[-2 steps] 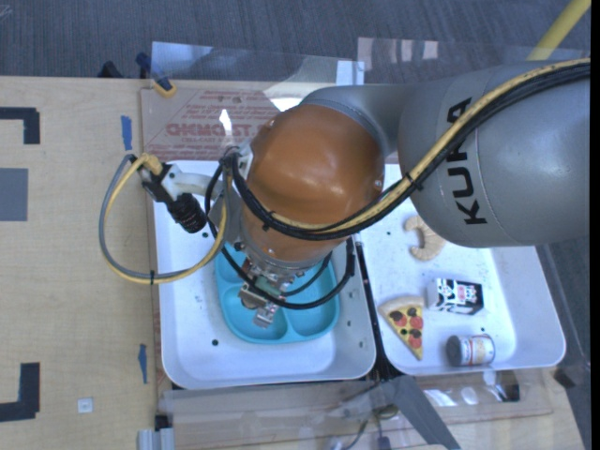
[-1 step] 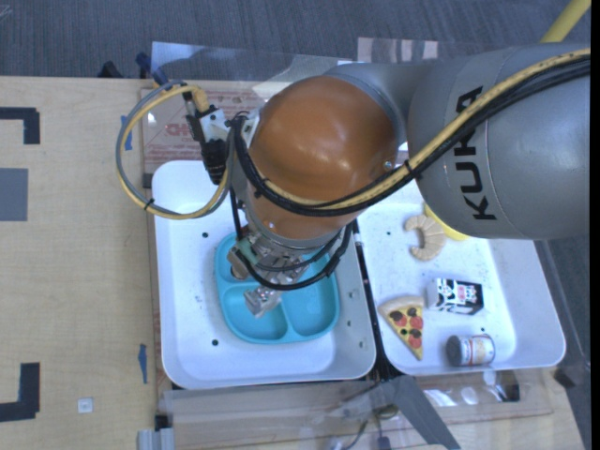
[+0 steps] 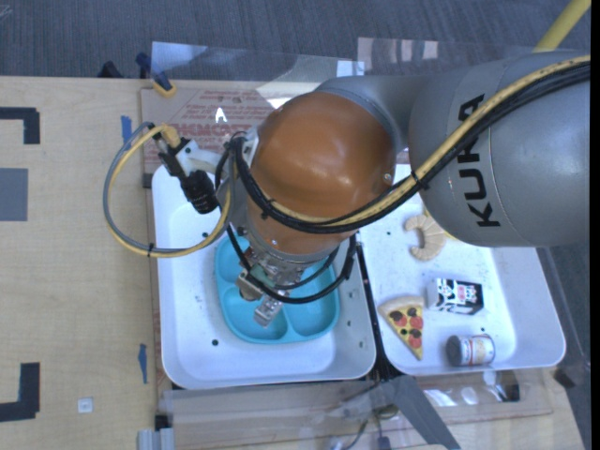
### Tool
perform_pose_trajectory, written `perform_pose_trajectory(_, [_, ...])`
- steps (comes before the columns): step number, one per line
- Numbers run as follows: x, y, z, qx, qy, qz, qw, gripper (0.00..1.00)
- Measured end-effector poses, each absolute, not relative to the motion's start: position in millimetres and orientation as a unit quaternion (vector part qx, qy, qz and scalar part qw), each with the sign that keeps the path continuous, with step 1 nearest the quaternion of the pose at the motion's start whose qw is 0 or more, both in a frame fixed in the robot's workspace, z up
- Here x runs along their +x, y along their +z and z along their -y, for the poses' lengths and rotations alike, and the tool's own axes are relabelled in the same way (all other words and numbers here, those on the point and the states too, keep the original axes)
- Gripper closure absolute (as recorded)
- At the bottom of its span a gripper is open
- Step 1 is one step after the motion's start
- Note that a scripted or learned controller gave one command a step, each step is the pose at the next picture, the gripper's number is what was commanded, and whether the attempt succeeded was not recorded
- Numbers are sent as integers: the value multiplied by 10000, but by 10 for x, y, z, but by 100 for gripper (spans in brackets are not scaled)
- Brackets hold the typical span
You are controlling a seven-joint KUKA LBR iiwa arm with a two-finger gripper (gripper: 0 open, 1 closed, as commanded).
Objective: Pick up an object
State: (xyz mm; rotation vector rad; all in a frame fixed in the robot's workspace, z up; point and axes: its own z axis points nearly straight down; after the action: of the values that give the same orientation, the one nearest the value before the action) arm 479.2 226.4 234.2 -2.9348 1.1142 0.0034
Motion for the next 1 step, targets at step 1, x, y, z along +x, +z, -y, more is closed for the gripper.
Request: perform_pose_trajectory(1, [4878, 2354, -2263, -9868, 9, -1617, 26, 100])
